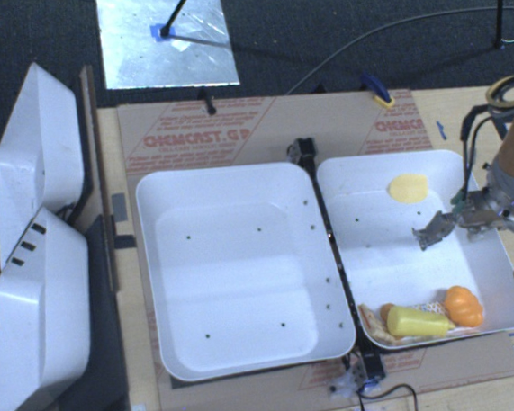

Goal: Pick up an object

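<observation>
Yellow cylinder [417,321] lies flat (long axis left–right) — hand [425,236] apart.

Smooth glossy white plastic bins [253,354] sit on matt printed cardboard [259,128].

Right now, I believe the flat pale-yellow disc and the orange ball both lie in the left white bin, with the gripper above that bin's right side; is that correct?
Not quite: the camera view shows the flat pale-yellow disc and the orange ball in the right white bin, not the left. The gripper is indeed above that bin's right side.
</observation>
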Tool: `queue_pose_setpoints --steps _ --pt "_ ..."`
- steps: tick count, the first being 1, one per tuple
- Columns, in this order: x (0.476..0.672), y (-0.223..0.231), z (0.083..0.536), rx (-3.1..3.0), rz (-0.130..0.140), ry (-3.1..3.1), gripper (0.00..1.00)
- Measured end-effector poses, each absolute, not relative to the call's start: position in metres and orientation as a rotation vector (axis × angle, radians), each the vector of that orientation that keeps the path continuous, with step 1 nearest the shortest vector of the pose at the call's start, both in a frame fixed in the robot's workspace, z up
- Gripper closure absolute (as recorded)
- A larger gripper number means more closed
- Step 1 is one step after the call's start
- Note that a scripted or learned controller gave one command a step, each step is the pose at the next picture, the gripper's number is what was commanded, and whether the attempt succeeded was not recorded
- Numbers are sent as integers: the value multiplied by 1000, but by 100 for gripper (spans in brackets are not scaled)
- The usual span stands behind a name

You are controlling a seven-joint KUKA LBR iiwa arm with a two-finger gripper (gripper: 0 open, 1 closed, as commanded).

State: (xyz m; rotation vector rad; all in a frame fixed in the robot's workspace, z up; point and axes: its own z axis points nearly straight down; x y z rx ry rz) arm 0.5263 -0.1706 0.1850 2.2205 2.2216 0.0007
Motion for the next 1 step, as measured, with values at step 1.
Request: queue_pose_setpoints --steps 1 --pt "549 -191 218 2218 2 2220 0"
